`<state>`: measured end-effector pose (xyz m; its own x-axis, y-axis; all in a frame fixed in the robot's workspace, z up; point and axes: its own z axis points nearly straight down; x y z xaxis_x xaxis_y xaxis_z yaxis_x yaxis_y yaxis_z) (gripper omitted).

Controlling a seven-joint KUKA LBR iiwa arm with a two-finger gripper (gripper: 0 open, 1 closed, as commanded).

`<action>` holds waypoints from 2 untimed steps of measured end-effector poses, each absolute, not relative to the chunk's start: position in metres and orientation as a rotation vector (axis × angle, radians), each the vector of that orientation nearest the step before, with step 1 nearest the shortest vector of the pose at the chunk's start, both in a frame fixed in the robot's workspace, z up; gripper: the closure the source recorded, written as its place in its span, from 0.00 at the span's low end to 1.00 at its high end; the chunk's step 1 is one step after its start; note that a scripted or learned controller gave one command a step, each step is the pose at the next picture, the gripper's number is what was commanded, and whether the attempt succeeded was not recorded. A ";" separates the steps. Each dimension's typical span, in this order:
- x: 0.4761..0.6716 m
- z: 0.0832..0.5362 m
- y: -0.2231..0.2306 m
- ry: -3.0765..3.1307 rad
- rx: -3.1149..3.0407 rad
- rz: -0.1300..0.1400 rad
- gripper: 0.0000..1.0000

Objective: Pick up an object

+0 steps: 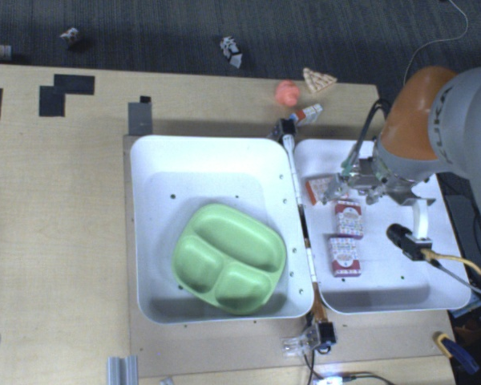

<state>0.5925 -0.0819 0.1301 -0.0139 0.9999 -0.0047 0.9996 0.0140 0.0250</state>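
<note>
- Gripper [359,181] hung over the right bin [441,291], toward that bin's 12 o'clock rim. Whether it stood apart or together could not be told from this slant.
- No object was seen clamped in it, so the pick was judged not yet made.
- Three red-and-white packets lay flat on the right bin's floor: side packet [316,189], mid packet [349,217] and low packet [345,257].
- Mid packet lay just beside the gripper at its 6 o'clock, a shade toward 7, with its long axis running 12 to 6. Being nearest, it was judged the likeliest target.
- Low packet carried on the same line at the mid packet's 6 o'clock, close to it or touching. Its long axis also ran 12 to 6.
- Side packet lay at the gripper's 9 o'clock, near the wall shared with the left bin [156,167], and its axis was too unclear to give.
- Plate [228,257], green and three-part, sat in the 6 o'clock half of the left bin, well apart from the gripper at its 8 o'clock.
- Coming move, as a judgement: a short shift toward 6 o'clock, then a drop, closing across the mid packet's short side along the 3-to-9 line.
- Risk, as a judgement: a thin, flat packet offers little to grip and may slide or stay on the floor.
</note>
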 end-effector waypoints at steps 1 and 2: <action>0.547 0.087 -0.099 2.219 2.215 0.007 0.00; 0.549 0.099 -0.098 2.218 2.211 0.014 1.00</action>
